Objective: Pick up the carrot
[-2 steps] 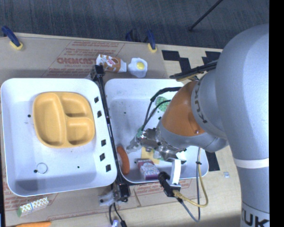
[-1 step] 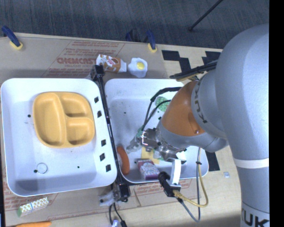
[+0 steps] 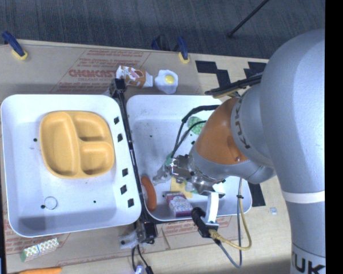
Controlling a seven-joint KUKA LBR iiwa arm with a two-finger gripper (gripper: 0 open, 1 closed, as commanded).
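The carrot, a short orange piece, lies against the left wall of the right bin, near its front corner. My gripper hangs below the orange wrist band over the middle of that bin, a little right of and behind the carrot, apart from it. The arm's grey body covers the bin's right half. Nothing shows held in the gripper.
A yellow block and a maroon box lie just right of the carrot, under the wrist. Something green peeks out behind the arm. The left bin holds a yellow divided tray. A small bottle and an egg toy sit behind the bins.
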